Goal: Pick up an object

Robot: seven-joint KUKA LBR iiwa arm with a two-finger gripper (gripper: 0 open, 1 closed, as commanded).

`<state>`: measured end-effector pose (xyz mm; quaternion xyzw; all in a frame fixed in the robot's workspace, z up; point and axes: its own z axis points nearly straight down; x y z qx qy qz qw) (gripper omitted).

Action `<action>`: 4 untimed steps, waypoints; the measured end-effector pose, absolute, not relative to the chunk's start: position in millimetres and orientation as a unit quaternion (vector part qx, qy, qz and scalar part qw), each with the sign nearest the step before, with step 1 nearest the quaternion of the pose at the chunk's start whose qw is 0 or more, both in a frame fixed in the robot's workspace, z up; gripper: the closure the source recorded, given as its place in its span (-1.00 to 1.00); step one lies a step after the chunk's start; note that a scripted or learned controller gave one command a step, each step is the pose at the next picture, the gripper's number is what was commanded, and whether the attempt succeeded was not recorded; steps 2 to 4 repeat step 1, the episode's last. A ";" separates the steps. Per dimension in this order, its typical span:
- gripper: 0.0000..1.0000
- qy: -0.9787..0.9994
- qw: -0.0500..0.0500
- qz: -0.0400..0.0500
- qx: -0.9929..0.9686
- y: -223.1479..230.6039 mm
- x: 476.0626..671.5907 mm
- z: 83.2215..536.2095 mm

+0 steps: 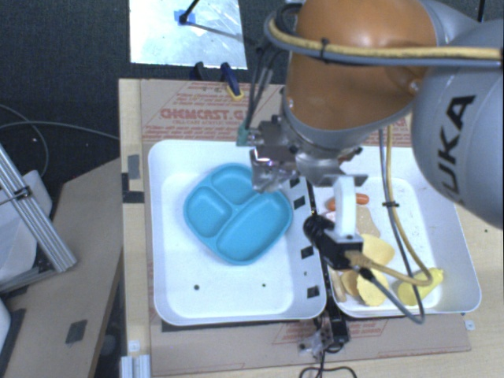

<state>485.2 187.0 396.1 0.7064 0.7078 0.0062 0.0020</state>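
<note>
A blue divided plate (236,217) lies in the left white bin (181,290), slightly turned, with three compartments. My gripper (266,176) hangs from the big orange-banded wrist and sits low over the plate's upper right rim, at or very near it. Nothing can be seen held in it. The right bin (457,235) holds a small orange-red piece (358,200) and several yellow pieces (376,250) toward its front, partly hidden behind the arm's cables.
The arm's wrist and body (354,61) cover the back of both bins. A black cable fitting with a white block (339,227) hangs over the divider between the bins. A shiny sheet (185,22) lies behind the bench.
</note>
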 end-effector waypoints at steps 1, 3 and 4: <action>1.00 0.706 0.002 0.003 0.708 152.3 487.2 443.3; 1.00 0.706 0.002 0.003 0.708 152.3 487.2 443.3; 1.00 0.706 0.002 0.003 0.708 152.3 487.2 443.3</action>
